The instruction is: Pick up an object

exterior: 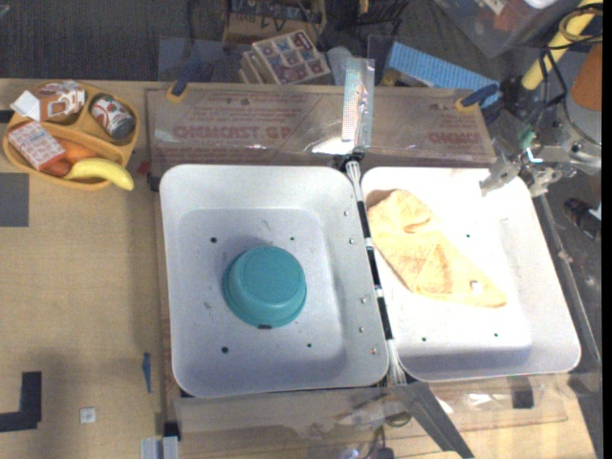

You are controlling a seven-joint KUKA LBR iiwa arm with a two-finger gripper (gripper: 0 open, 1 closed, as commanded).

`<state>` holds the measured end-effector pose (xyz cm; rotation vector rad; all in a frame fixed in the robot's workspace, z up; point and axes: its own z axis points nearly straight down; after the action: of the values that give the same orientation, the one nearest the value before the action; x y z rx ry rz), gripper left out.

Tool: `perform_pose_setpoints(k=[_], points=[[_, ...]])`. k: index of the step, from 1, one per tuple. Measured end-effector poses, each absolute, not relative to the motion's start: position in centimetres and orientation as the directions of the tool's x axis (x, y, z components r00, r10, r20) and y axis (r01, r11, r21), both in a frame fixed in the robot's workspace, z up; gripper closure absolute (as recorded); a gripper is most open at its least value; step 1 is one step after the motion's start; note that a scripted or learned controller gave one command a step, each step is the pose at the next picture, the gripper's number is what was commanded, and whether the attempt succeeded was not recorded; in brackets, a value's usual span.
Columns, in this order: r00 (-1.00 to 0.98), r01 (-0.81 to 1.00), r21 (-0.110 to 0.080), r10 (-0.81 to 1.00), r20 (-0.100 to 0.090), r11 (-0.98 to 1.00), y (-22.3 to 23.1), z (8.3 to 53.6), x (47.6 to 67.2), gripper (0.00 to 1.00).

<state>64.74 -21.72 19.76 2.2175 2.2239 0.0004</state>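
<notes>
cluttered bench under me, with boxes and cables heaped behind the two bins. from where i sit, the gripper hangs at the top right corner of the right bin, just over its rim, with nothing between its fingers; the view is too small and blurred there for me to judge how far apart they stand, so i cannot tell.

nearest to it is the yellow cloth, lying flat and slightly rumpled across the right bin's floor, from the upper left toward the middle. further out, in the left bin, sits the teal bowl, upside down near the centre, well apart from the walls.

my judgement: the cloth is the easier reach. i'd bring the arm left and down over the folded lump near the cloth's top end, since a ridge gives the fingers something to pinch, where the flat part would just slide. i'd come straight down, close firmly, then lift slowly and check it comes away. the bowl's smooth dome looks a poor bet.

beyond the bins, a tray of toy food rests at far left.
</notes>
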Motion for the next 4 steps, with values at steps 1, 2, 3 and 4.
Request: perform_pose_setpoints(k=[1, 2, 3, 4], points=[[-0.242, 0.970, 0.000, 0.970, 0.000, 0.242, -11.3, 14.9, 64.4, 0.00], [-0.476, 0.879, 0.010, 0.879, -0.006, 0.476, -9.8, 9.2, 65.6, 0.00], [-0.475, 0.880, 0.016, 0.880, -0.008, 0.475, -9.8, 10.4, 65.7, 1.00], [-0.475, 0.880, 0.016, 0.880, -0.009, 0.475, -9.8, 10.4, 65.7, 0.00]])
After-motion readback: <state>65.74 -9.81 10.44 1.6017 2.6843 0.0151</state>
